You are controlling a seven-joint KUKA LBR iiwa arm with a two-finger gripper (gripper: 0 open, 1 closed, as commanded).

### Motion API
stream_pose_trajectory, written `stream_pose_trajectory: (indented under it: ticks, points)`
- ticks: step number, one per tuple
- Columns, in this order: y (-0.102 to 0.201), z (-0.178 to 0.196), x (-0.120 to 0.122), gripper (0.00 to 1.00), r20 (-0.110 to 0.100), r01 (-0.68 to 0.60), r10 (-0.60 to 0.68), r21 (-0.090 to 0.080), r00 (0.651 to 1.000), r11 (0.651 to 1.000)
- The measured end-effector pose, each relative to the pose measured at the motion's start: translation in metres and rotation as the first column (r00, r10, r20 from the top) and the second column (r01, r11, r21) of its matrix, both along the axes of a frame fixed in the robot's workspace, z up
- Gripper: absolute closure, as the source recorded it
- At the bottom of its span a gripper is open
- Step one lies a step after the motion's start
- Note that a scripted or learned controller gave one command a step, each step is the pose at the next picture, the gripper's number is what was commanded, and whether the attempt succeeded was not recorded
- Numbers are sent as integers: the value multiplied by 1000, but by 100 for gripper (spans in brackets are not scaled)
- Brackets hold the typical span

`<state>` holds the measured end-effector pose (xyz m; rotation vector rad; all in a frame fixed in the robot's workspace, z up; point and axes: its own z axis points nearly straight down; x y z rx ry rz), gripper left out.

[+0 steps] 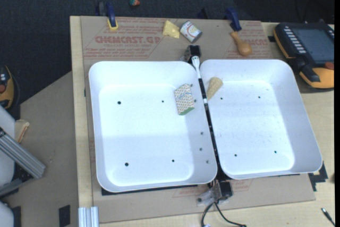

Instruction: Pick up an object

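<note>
Two shallow white bins sit side by side on a bench. In the left bin [143, 130], near its upper right corner, lies a small patterned packet [184, 99], probably light and slightly crushable, best pinched across its narrow sides. Just over the dividing rims, in the right bin [260, 125], rests a tan cone-shaped piece [213, 86], likely light and rigid. The raised rims between them may crowd a grasp. The gripper's state cannot be told.
</note>
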<state>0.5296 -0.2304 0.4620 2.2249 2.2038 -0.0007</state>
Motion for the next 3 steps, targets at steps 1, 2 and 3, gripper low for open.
stream_pose_trajectory:
  ticks: [1, 2, 3]
  points:
    - [19, 55, -10, 100, 3, -11, 11, 3, 1000, 1000]
    - [19, 51, -10, 0, -4, -10, 10, 5, 1000, 1000]
    - [101, 33, -29, 0, -9, -18, 18, 10, 1000, 1000]
